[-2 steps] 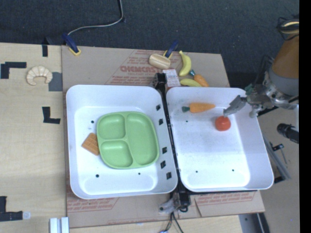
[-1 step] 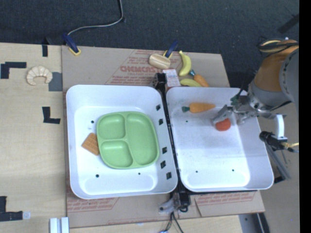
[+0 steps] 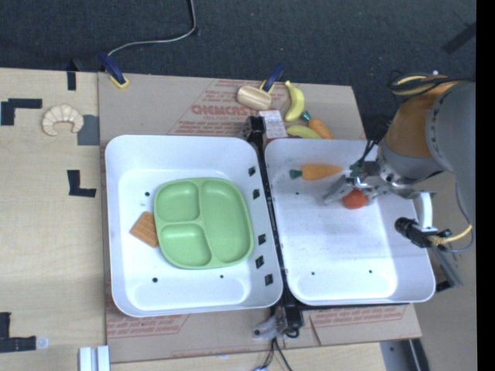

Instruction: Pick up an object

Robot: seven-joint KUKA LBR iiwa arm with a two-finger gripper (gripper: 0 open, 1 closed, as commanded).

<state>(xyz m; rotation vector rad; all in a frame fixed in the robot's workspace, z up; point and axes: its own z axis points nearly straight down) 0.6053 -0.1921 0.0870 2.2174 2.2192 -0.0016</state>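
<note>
The claw (image 3: 349,192) reaches into the right bin (image 3: 332,253) from the right, its fingers spread apart around a small red tomato (image 3: 355,200) lying on the bin floor. A toy carrot (image 3: 319,171) lies just beside it, toward the bin's far wall.

One fixed camera looks down at a slant from above the bench (image 3: 46,230), far enough to frame both white bins, the left bin (image 3: 124,230) and right bin (image 3: 340,269), side by side; the arm (image 3: 433,130) enters from the frame's right
</note>
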